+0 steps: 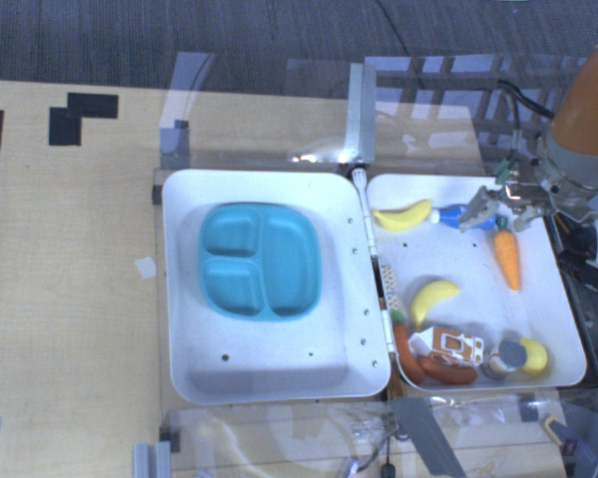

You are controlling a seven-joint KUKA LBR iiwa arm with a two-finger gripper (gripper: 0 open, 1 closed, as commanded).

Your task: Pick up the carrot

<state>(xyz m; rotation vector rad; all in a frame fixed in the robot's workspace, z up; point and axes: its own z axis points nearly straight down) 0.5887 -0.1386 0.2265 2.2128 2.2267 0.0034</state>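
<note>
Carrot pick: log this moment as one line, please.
phase: approach | claw: above carrot's top end | carrot: lying in right bin, not gripped | blue tray: left bin

Left bin (184, 366): blue three-compartment plate (260, 261), centred, nearer far edge. Right bin (568, 361): banana (403, 215) at far left corner; second banana (433, 296) mid-bin, nearer left wall; sausages (434, 367) along near edge, small carton (452, 346) on top; yellow item (534, 357) and grey item (513, 353) at near right corner.
</note>
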